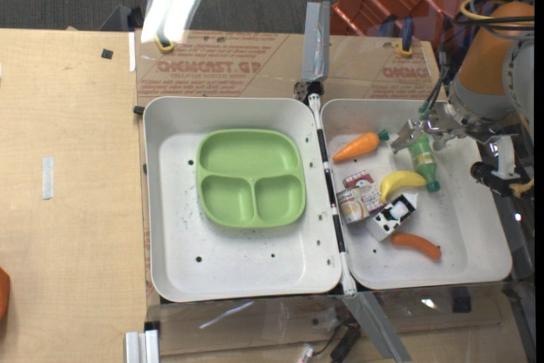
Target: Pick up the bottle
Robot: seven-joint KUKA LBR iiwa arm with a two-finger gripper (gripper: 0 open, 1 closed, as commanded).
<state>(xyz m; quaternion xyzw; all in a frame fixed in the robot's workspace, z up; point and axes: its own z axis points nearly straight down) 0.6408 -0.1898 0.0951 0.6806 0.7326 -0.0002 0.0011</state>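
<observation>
The bottle (424, 162) is small and green. It lies in the right bin (476, 251) toward the back, with its lower end touching a banana (401, 181). My gripper (422, 133) hangs right over the bottle's far end, at the tip of the grey arm that reaches in from the right. The gripper's metal parts cover the top of the bottle, so I cannot see whether the bottle is held.
In the right bin, a carrot (357, 146) lies left of the bottle. A small printed can (358, 194), a black-and-white toy (392, 217) and an orange sausage (416, 245) sit nearer the front. The left bin (170, 208) holds a green divided plate (251, 177).
</observation>
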